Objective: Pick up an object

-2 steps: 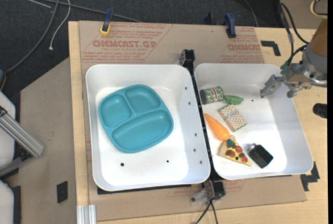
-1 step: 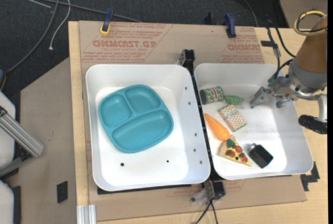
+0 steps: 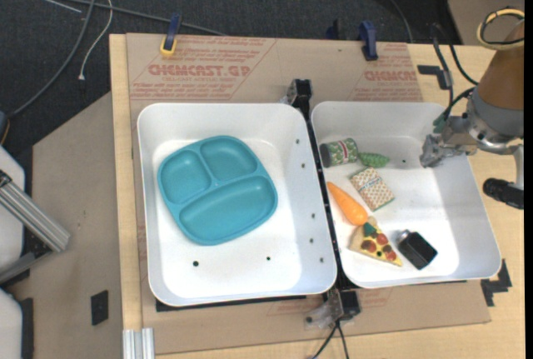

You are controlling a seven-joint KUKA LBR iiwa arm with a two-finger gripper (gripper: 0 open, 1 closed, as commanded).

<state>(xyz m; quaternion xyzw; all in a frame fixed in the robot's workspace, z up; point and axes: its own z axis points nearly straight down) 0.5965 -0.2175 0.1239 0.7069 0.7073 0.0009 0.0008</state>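
The left bin (image 3: 158, 182) holds a blue divided plate (image 3: 218, 189). In the right bin (image 3: 466, 266), the carrot (image 3: 346, 203) lies diagonally near the centre divider. The gripper (image 3: 435, 151) hovers up-right of it, well apart; finger state cannot be determined.

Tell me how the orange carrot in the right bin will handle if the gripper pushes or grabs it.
The carrot looks rounded and tapered, so it would probably roll or pivot when pushed. Its smooth surface may slip between the fingers. It lies against the pizza slice, which would likely shift too.
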